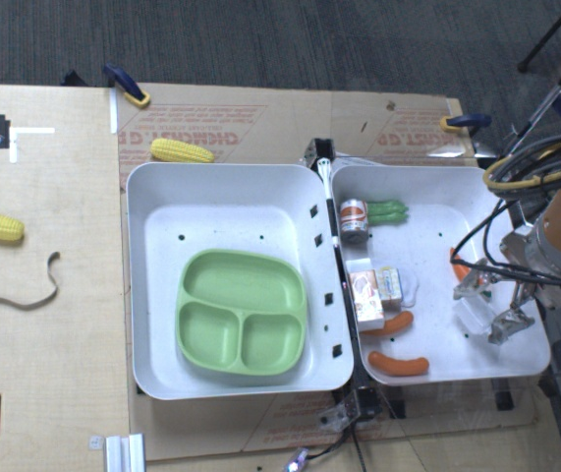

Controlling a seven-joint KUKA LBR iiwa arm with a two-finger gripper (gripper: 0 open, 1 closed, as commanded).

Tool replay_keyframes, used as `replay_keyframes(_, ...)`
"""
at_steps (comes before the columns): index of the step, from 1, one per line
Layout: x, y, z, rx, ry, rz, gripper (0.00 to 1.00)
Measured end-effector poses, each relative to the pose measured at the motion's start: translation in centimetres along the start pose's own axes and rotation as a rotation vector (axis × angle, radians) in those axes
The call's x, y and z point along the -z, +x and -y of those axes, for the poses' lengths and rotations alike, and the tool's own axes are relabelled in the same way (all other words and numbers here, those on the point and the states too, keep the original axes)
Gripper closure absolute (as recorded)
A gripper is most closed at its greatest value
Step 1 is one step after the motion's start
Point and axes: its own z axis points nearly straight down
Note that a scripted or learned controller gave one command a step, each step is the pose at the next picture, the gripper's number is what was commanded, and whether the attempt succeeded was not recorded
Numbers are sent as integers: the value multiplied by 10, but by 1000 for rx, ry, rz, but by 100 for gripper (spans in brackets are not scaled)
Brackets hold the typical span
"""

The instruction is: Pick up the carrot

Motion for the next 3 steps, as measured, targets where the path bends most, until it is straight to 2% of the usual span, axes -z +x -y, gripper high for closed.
replay_keyframes(2, 20, -5, 2, -5, 6, 11, 100)
replay_keyframes(3, -18, -23, -62, 16, -9, -13, 100)
